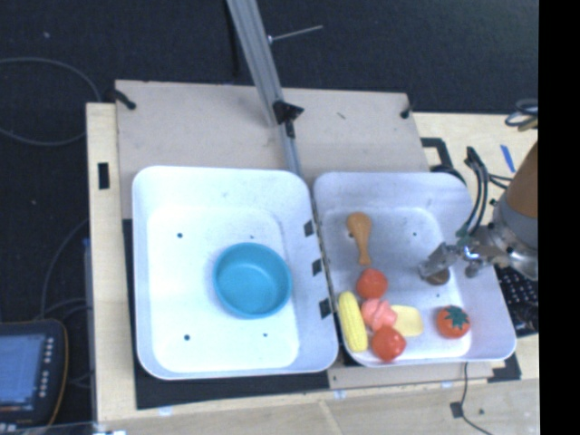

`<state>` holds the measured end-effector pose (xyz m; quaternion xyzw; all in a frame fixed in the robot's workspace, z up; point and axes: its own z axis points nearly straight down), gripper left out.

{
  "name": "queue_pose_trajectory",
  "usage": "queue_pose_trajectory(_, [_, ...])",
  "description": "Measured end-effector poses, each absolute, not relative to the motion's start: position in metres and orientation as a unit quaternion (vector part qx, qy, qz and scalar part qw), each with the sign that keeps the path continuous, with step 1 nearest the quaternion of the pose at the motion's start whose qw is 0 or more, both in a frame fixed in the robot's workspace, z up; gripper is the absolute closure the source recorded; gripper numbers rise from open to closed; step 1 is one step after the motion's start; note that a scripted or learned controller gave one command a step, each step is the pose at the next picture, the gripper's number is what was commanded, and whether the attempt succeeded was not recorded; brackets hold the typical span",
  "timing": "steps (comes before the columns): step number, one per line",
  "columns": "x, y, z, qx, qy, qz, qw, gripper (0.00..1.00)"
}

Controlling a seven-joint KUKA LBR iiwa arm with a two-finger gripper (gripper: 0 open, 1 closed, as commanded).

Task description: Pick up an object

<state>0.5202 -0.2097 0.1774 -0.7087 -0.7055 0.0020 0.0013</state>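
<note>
We take the toy strawberry [453, 322] as the likeliest target: it lies in the right bin [399, 193], near the front right corner, apart from the other toys. Our gripper [439, 268] hovers just behind and left of it, low over the bin floor. We cannot tell how the fingers stand, and we see nothing between them. Left of the strawberry lie a yellow block [407, 321], a pink piece [377, 314], two tomatoes [372, 285], a corn cob [352, 320] and a drumstick [361, 235]. We judge this the approach step; next we must centre over one toy, descend, and close.
</note>
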Motion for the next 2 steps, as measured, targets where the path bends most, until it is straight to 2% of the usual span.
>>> queue_pose_trajectory(1, [0.513,-0.219,0.119,-0.707,-0.707,0.0022,0.001,0.00])
queue_pose_trajectory(2, [0.516,-0.219,0.136,-0.708,-0.706,-0.0019,-0.003,1.00])
